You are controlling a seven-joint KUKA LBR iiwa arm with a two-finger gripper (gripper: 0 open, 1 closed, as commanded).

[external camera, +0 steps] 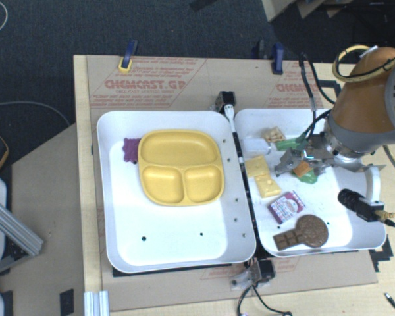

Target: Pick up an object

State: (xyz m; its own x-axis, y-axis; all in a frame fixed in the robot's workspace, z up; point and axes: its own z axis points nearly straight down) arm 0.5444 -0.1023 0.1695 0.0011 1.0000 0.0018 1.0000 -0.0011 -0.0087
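Gripper (297, 159): low in the middle of the right bin (339, 183), at the end of the arm (363, 110) that comes in from the right.
Grip: cannot tell whether it is released or clenched; nothing can be seen held in it.
Likely target: orange piece (304, 169), just beside the gripper on its near side. Whether the two touch is unclear.
Why placed so: as a judgement, the gripper is down among the loose items to take whatever lies closest, and the orange piece is closest.
Close by, far-left: green scrap (287, 144), near the gripper; a tan cracker (274, 135) farther back.
Left of gripper: two yellow blocks (263, 178), lying end to end near the bin's left wall.
Near side: maroon packet (286, 207), then a round brown cookie (311, 230) touching a brown bar (284, 240) at the near rim.
In the way: probably little. The green scrap crowds the orange piece, so a grab could catch or nudge either; the other items lie apart.
Left bin (171, 236): holds a yellow divided tray (181, 165), with a purple scrap (130, 149) at its left edge. Both are well apart from the gripper.
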